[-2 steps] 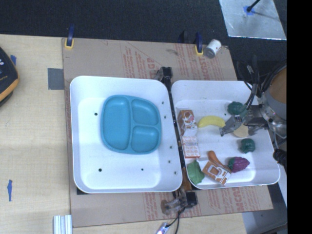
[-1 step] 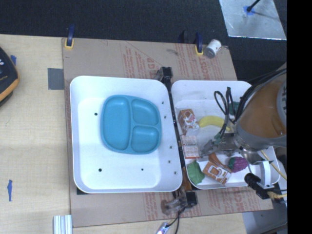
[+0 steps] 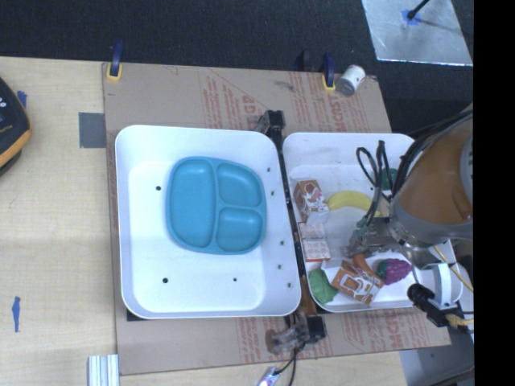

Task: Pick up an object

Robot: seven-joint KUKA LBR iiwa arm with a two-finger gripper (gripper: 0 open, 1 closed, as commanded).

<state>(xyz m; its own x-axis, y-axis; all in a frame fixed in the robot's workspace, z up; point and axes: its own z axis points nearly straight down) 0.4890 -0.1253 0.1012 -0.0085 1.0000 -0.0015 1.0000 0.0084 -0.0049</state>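
My gripper [image 3: 364, 241] hangs low in the right bin [image 3: 322, 145], reaching in from the right under the grey and orange arm [image 3: 434, 187]. It sits just above an orange-brown packet [image 3: 356, 282] and left of a purple toy [image 3: 394, 270]. A yellow banana [image 3: 349, 202] lies just behind it. A small brown and white carton [image 3: 309, 197] and a pale packet [image 3: 314, 244] lie along the bin's left side. A green toy [image 3: 320, 286] rests in the front left corner.
The left bin [image 3: 137, 215] holds a blue divided plate [image 3: 216, 204]. Black cables [image 3: 372, 166] loop from the arm over the back of the right bin. Both bins stand on brown cardboard [image 3: 201, 95] clamped to the wooden bench.
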